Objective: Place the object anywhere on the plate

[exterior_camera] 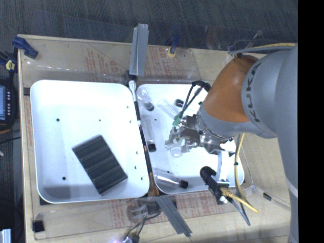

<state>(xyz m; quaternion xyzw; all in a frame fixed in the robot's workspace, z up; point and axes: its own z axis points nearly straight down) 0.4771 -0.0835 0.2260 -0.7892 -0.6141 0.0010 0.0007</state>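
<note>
Now we find our pincer [177, 138] low in the right white bin [230, 184]; its state we cannot tell. The dark ribbed rectangular plate [99, 164] lies leftward, its long axis diagonal.

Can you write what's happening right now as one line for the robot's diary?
arm: over right bin | gripper: low among clear items | dark ridged plate: left bin, nothing on it | task: not done

Two shallow glossy white bins [45, 97] sit on a tan bench [76, 52], the left one holding a dark grey ribbed rectangular plate [99, 164], beside a grey arm [271, 97] with an orange band [230, 92].
</note>
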